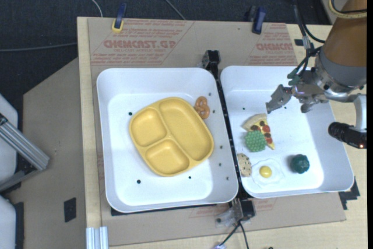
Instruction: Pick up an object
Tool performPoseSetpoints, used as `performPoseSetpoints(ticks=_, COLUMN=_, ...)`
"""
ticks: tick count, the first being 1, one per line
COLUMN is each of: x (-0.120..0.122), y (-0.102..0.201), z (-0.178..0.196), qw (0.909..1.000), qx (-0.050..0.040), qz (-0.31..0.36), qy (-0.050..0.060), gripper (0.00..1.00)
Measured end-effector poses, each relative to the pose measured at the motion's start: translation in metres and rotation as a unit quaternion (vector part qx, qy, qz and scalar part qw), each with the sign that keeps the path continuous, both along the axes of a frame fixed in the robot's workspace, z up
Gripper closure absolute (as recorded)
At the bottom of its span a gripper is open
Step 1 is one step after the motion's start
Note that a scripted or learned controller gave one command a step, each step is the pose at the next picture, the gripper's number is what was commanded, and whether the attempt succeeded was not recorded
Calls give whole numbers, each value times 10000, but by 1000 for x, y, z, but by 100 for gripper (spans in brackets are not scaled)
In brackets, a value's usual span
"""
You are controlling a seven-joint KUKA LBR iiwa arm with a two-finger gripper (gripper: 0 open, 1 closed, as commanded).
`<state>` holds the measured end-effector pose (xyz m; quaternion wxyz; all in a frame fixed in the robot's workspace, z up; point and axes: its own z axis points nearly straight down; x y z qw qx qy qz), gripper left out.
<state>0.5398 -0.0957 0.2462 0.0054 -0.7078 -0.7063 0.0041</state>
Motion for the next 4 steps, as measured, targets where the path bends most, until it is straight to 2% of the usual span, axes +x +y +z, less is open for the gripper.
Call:
performPoseSetpoints(ticks=1, x=2, y=0, z=6, qw=10000, qx=-6, qz=12, qy=-64, gripper=0)
performPoseSetpoints(ticks=2, x=-3, y=-2, z=-38, qw=10000, qx=-1, qz=6, qy=-36, gripper=0)
performPoseSetpoints(ticks=3, x=0, y=-8, z=-80, qw=10000, qx=-4, qz=8, qy=-55, gripper=0)
performPoseSetpoints(ticks=4, x=-9, y=-2, z=-129, qw=10000, qx=3, qz=9, qy=-28, gripper=0)
